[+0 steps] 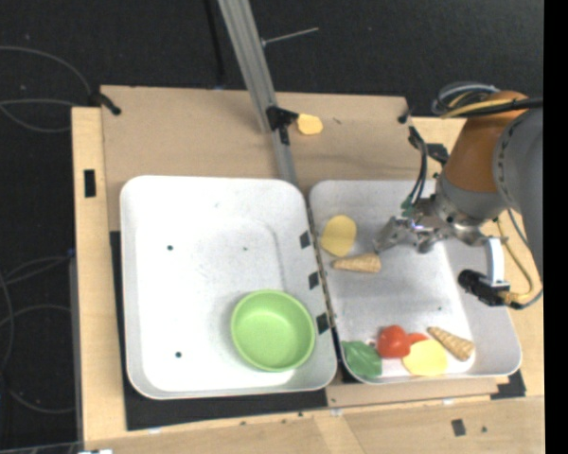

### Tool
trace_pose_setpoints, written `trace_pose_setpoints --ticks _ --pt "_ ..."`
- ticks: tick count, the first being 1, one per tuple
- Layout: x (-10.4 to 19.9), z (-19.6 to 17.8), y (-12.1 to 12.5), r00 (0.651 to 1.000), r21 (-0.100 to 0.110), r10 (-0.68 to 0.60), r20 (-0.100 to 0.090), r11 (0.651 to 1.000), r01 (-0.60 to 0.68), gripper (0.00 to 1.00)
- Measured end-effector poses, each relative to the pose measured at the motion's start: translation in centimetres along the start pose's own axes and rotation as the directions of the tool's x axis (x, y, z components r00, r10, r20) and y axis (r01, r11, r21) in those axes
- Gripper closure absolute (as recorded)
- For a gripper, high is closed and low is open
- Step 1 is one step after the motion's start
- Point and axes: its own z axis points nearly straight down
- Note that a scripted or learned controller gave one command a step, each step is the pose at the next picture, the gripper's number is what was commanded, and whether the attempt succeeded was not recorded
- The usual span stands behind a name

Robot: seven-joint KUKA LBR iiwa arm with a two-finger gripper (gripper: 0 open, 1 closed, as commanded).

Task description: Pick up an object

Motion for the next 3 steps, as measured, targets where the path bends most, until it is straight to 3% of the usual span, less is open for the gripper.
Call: trace_pose_setpoints --ticks 1,3 --pt "-0.1 -1.5 0.2 1.000 -0.008 0.000 0.000 1.000 0.000 1.00" --pt "0.0 -11.3 -0.7 1.000 -0.010 -0.005 -0.002 1.000 0.005 1.00"
